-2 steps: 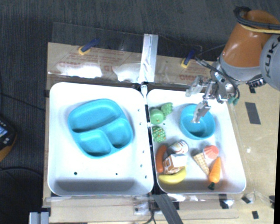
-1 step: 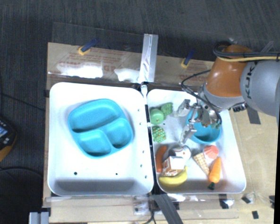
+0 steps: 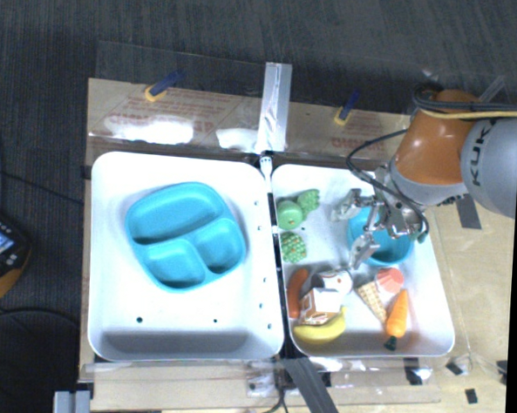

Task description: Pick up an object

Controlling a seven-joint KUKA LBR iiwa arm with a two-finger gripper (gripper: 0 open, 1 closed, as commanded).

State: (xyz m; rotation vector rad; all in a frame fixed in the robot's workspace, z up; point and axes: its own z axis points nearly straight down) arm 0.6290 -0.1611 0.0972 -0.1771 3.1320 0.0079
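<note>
- The gripper (image 3: 368, 230) is seen low in the right bin (image 3: 441, 295), over a smooth blue cup (image 3: 394, 245); whether its fingers are parted or closed cannot be told.
- A glossy blue plate (image 3: 187, 234) with 3 compartments is seen in the left bin (image 3: 107, 262).
- A curved banana (image 3: 319, 329), tapered carrot (image 3: 397, 315) and knobbly green pieces (image 3: 291, 244) are crowded near the right bin's walls.

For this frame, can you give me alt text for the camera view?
A grey arm with an orange band reaches from the right, its gripper low over a small blue plastic cup in the right white bin, among toy foods. The left white bin holds a blue three-compartment plastic tray.
</note>
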